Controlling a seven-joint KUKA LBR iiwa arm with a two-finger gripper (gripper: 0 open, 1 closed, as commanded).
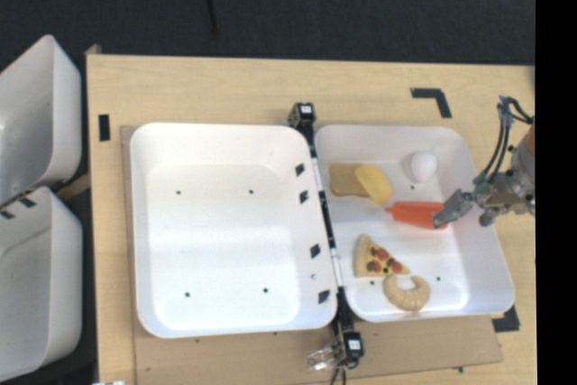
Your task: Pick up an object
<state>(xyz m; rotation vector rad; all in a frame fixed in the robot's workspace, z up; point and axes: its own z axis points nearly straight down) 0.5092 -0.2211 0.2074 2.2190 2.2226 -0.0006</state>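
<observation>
Orange carrot end under end effector

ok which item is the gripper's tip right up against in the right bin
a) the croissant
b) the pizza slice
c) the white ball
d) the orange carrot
d: the gripper sits at the right end of the orange carrot, while the pizza slice, the croissant and the white ball lie apart from it in the right bin.

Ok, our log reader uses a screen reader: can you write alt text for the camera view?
The grey gripper reaches in from the right, its tip at the end of an orange carrot-shaped toy in the right white bin. Also inside: a yellow wedge, white ball, pizza slice and tan croissant.
</observation>
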